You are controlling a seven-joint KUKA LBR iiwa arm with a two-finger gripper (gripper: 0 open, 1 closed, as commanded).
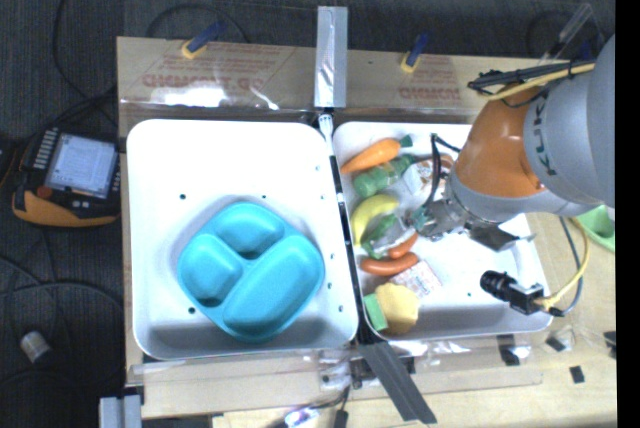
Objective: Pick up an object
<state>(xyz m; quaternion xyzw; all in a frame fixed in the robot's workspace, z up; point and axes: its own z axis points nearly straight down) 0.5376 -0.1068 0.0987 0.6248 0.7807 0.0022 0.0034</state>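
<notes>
The right bin point(500, 261) holds a pile of toy food along its left side. An orange carrot point(372, 154) lies at the back, with a green piece point(372, 182) just in front of it. Below them sit a yellow fruit point(372, 213), a red sausage-like piece point(390, 263) and a pale yellow lump point(397, 307) at the front. A small printed packet point(420, 279) lies beside the lump. My gripper point(428, 216) reaches down into the middle of the pile, right of the yellow fruit and above the red piece. Nothing is visibly lifted.
The left bin point(160, 156) holds a blue divided plate point(250, 266). A metal divider point(331, 56) stands behind the seam between the bins. A handheld device point(70, 171) lies on the floor to the left. The right half of the right bin is bare white floor.
</notes>
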